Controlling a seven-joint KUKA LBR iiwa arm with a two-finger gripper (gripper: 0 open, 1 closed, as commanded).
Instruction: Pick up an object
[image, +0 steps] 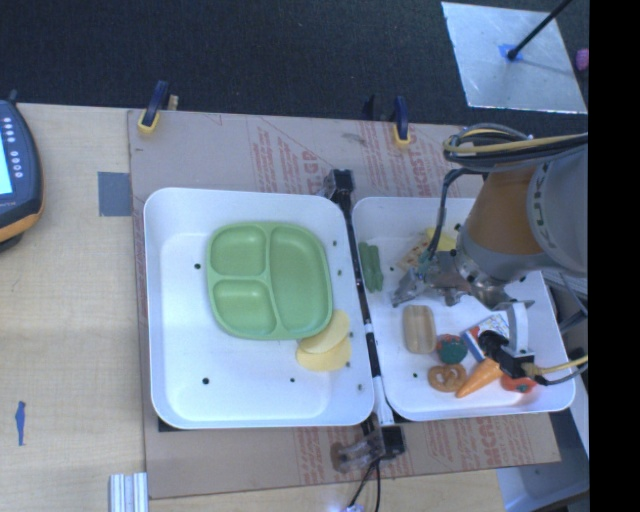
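Meanwhile, the gripper (432, 280) hangs low over the right bin (395, 395), its opening impossible to judge, near the tan block (419, 328), pretzel (446, 377) and carrot (480, 376); a clean pick likely demands centring over one isolated item.

Bench (70, 330) | cardboard sheet (250, 150) clamped on top | 2 white bins (165, 300) side by side | handheld pendant (15, 170) at left edge

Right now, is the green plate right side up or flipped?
Right side up. The green plate lies flat in the left bin, its three compartments facing upward, with nothing in them.
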